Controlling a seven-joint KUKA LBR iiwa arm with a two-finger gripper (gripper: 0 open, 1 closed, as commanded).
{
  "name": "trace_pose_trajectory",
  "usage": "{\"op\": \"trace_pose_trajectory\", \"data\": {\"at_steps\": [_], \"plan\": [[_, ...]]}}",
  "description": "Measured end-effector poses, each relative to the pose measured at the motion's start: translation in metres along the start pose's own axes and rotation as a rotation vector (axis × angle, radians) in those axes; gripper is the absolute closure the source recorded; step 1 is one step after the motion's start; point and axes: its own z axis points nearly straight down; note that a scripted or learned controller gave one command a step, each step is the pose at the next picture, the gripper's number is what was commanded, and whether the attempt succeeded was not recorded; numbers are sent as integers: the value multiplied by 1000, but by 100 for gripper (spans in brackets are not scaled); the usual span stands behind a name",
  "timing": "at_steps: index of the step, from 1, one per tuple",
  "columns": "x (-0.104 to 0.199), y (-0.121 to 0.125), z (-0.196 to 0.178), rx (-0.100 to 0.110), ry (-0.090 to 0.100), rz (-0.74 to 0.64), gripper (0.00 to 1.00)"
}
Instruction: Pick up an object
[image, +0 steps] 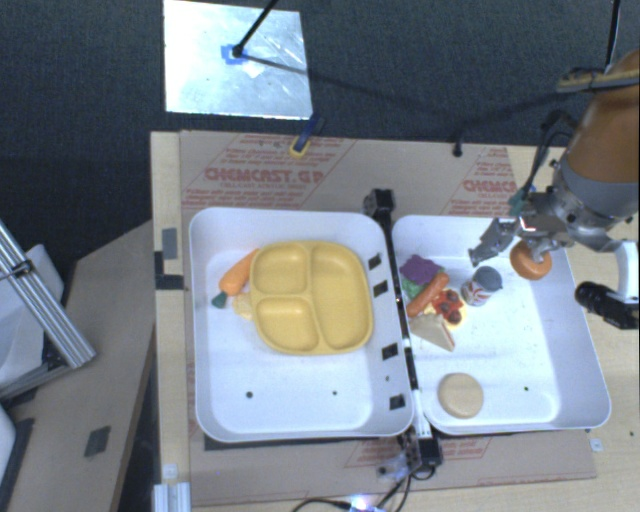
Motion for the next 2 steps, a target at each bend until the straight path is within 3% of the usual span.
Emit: {"op": "trace_pose_trajectory", "data": {"at_steps": [1, 2], "plan": [[0, 2, -6, -12, -1, -2, 0], [-2, -6, 52, -7, 0, 0, 0]]}}
